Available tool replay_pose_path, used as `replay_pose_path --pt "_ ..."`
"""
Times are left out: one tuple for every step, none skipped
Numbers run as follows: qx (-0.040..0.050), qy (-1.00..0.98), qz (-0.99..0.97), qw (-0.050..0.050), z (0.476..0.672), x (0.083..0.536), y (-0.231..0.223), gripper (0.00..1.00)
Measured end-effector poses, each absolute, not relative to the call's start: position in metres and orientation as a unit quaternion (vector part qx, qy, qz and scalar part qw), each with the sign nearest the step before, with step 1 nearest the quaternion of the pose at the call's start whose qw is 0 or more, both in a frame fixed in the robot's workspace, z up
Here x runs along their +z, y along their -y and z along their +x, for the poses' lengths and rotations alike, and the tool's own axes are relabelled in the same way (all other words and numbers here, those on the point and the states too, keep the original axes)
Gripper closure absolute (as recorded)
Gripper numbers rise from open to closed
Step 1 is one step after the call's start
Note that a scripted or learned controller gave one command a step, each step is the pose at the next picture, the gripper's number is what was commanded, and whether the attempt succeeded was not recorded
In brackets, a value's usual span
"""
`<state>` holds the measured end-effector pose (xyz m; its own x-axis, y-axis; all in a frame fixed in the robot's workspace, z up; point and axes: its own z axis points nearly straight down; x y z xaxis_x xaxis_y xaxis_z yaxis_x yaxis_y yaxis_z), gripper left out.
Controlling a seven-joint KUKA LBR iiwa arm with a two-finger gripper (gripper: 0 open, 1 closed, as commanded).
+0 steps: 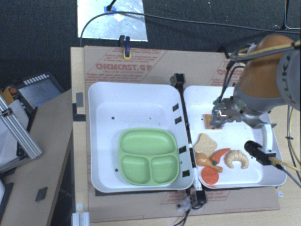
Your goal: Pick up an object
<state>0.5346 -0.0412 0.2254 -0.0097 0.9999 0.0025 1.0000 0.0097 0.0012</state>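
My gripper (217, 120) hangs over the back left part of the right bin (197, 98), reaching in from the right. Just left of it, a small orange-brown cracker (207, 121) lies on the bin floor, close to the gripper or touching it. Toward the front lie a beige bread slice (205, 144), an orange carrot (206, 160), a red pepper piece (221, 153), a red tomato slice (210, 175) and a pale croissant (236, 158).
The left bin (108, 102) holds a green divided plate (148, 155) at its front. A black divider (184, 121) runs between the bins. A yellow clamp (126, 47) and a shiny metal sheet (113, 11) sit behind them.
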Motion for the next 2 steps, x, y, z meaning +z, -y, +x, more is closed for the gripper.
replay_pose_path --pt "-0.0011 0.710 -0.704 0.001 0.526 0.217 -0.006 1.00" --pt "-0.0017 0.711 -0.703 0.000 0.516 0.230 -0.058 1.00"
